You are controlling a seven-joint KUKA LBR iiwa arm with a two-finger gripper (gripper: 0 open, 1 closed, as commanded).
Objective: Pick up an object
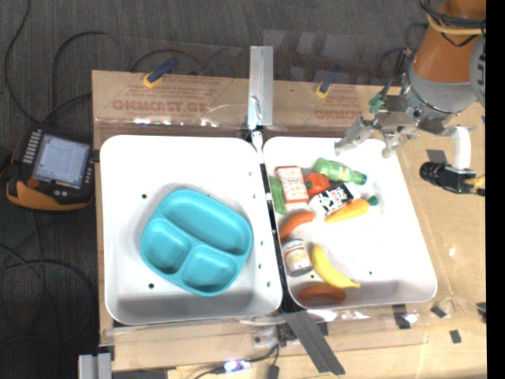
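Red block lettering runs across the cardboard backing (189,105) at the far edge of the bench; under the glare of its plastic cover it reads roughly "CHEMCAST", and the rest cannot be made out. The small carton (289,184) in the right bin carries an orange-red label with white print too fine to read, and the black-and-white pack (334,199) beside it shows a cow-patch pattern (no legible words). The little jar (297,257) has a pale label, also unreadable.

The left bin (126,290) holds a turquoise divided plate (197,241) with three compartments, lying flat and slightly turned. The right bin (410,243) holds the pickable objects, crowded toward its left and middle: the carton at the far left, a green bottle (338,170) lying on its side to its right, a red piece (316,184) between them, an orange carrot (348,210) just right of the patterned pack, an orange-red oblong (294,222) near the divider, the jar nearer, a banana (330,268) to its right, and a reddish-brown sausage shape (319,293) at the near wall.

The gripper (369,137) hangs over the right bin's far rim, above and right of the bottle, its two fingers spread apart with nothing between them. A handheld pendant (54,168) with a lit screen lies on the floor at left.
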